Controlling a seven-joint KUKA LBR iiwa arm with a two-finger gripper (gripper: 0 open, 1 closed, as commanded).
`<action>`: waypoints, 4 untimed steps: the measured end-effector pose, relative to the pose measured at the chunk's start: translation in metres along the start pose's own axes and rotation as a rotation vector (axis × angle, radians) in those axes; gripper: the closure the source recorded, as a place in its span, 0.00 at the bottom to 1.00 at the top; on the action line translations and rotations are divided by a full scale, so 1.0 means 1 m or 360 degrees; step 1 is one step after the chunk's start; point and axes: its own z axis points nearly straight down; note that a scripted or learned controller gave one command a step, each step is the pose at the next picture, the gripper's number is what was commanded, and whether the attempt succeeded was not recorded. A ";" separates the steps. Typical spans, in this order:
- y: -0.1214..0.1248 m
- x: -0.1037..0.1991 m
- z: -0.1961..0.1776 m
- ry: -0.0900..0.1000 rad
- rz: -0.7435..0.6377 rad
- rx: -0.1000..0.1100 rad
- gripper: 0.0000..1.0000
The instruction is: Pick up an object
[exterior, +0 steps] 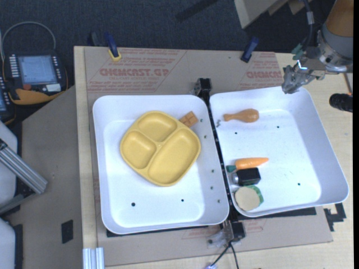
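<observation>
This was a robotics lab, not a home or kitchen. The worktop (168, 66) was a bare board printed with a maker's name and held down by clamps (114, 48) along its 12 o'clock edge. Two white bins (112, 195) sat side by side on it, joined by black brackets (203, 86). At 9 o'clock a teach pendant (35, 74) with a screen and a looped cable lay on dark carpet (140, 10). Aluminium framing (22, 170) ran at 8 o'clock, and at 2 o'clock the robot arm (336, 32) reached in, its hand (291, 83) at the bin's corner.
</observation>
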 end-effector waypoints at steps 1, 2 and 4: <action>-0.013 0.040 0.011 0.0007 -0.0004 0.0018 1.00; -0.032 0.085 0.029 0.0008 -0.0006 0.0021 1.00; -0.052 0.190 0.053 0.0009 -0.0007 0.0022 1.00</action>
